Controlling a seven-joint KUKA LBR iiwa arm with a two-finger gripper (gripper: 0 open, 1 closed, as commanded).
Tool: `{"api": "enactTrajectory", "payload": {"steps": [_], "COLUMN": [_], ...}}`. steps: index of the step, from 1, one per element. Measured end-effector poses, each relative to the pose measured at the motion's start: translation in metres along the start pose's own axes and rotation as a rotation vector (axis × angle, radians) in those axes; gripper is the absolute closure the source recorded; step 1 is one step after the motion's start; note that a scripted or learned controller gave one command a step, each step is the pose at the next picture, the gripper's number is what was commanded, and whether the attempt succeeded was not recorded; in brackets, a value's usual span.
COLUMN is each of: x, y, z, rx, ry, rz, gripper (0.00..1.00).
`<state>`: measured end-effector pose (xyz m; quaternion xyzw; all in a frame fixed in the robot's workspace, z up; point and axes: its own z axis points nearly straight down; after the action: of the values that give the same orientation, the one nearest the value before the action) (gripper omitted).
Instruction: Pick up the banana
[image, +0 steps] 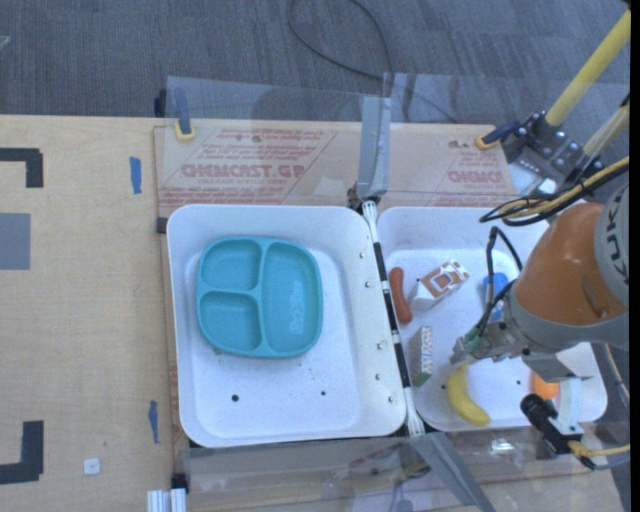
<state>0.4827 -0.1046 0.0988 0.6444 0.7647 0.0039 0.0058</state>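
At the lower right of the frame, a small yellow curved banana (464, 396) lies on the floor of the right-hand shallow white bin (437, 225), near that bin's front edge and close to the divider between the two bins. Just above it in the picture hangs the pincer (478, 347) of the grey arm with the broad orange band (565, 275), which enters from the right edge. The pincer sits near the banana's upper end; whether it is released or clenched I cannot tell, and the banana lies on the bin floor rather than between the fingers. Right of the banana, a small orange object (544, 386) shows under the arm. Left of the pincer, a flat patterned packet (421, 352) rests along the divider. Higher up, a red sausage-shaped item (400, 294) lies by the divider, with a small white and orange carton (442, 281) just beside it, and a blue object (498, 287) partly hidden by the arm. The left-hand shallow white bin (270, 405) holds a teal plastic plate with three compartments (260, 297), in its upper left part. Both bins sit on the light wooden table (75, 330). At the top of the frame, a black cable (345, 62) loops over grey floor.
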Motion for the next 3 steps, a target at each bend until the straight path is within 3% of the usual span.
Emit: {"api": "enactTrajectory", "payload": {"steps": [1,2,3], "x": [0.0,0.004,0.003], "y": [0.0,-0.002,0.0], "z": [0.0,0.011,0.0], "rx": [0.001,0.008,0.002], "ry": [0.0,0.002,0.001], "rz": [0.0,0.003,0.007], "gripper": [0.0,0.0,1.0]}}
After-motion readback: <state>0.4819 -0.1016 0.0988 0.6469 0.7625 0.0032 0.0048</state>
